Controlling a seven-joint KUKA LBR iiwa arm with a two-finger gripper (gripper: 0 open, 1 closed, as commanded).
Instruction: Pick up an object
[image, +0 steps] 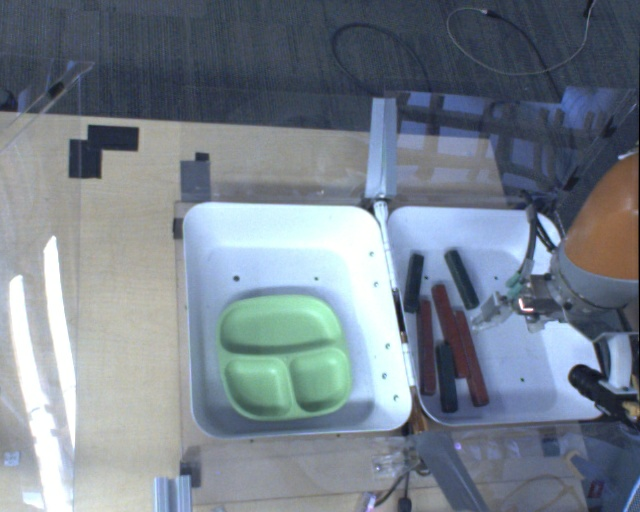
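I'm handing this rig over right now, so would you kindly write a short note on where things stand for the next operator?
Gripper: low over the right bin, just right of the sticks; nothing visible between its fingers.
Things: several dark and red-brown sticks lie side by side on the left part of the right bin's floor. A green divided tray lies flat in the left bin.
Done: nothing lifted yet.
Left: grasp one object and raise it out of the bin.
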